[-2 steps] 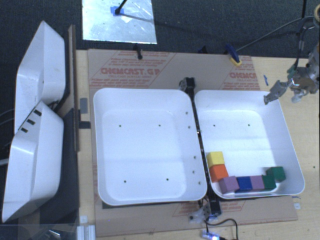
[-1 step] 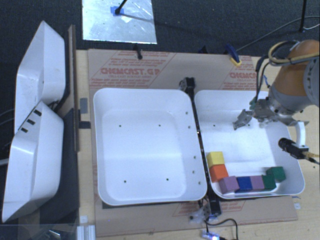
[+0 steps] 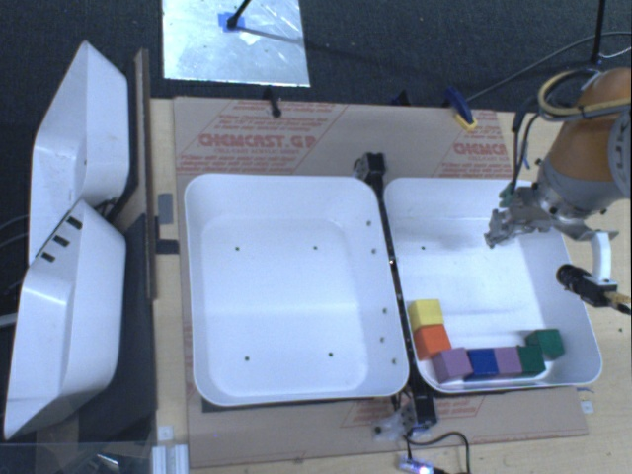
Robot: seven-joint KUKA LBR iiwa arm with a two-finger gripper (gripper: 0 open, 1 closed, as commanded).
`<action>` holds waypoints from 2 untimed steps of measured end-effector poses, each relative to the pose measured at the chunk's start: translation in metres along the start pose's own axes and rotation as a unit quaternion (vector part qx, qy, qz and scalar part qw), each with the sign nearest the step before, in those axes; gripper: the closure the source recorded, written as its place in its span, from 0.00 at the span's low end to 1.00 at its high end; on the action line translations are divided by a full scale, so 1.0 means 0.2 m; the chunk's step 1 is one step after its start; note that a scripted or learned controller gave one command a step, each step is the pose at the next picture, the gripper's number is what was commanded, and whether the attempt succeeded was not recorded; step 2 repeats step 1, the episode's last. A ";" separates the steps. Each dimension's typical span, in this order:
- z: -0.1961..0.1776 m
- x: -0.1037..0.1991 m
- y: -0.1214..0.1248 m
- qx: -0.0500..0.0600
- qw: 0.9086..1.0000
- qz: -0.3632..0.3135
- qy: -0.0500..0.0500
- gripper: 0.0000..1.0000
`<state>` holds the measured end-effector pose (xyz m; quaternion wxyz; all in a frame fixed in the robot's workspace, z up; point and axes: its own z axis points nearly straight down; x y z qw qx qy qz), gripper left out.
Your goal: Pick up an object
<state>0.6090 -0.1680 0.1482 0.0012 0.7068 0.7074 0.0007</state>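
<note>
The arm enters from the right edge of the table, and the tool stands over the far right part of the right bin, above bare bin floor. Whether the tool is wide or narrow cannot be told at this size and angle; nothing is seen held in it.

All the blocks lie in the right bin, gathered along its near wall, well apart from the tool. Observed:
- a yellow block toward the bin's near left corner;
- an orange block touching it on the near side;
- a purple block just beside the orange one, against the near wall;
- a blue block next to the purple one;
- a second, paler purple block next to the blue one;
- two green blocks at the right end of the row, one tilted higher than the other.

The left bin sits beside the right bin, the two meeting at a dark strip along the middle of the table. Both rest on a brown printed board.
</note>
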 end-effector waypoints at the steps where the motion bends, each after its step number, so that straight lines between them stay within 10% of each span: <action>1: -0.42 -0.18 0.21 -0.002 1.000 0.001 -0.001 1.00; 2: -0.42 -0.18 0.21 -0.002 1.000 0.001 -0.001 1.00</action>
